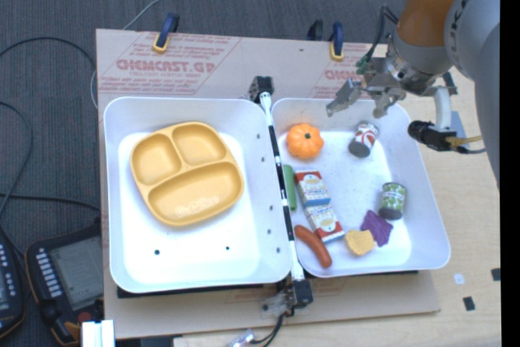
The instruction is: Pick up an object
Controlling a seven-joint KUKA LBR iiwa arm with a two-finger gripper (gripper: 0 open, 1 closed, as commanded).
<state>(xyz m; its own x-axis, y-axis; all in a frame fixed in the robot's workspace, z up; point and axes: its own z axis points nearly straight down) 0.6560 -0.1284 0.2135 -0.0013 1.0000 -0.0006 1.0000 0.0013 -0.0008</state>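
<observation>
Claw, fingers spread wide and empty, above the small can lying in the right bin. The can is probably light, rigid and slick; best gripped across its round body

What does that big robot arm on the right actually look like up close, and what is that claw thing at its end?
The arm is thick, rounded and smooth grey, with a glossy orange band above its wrist. At its end sits a small gripper of dark grey metal, with two thin fingers and exposed mechanical parts. A black fitting with thin cabling hangs beside it.
</observation>
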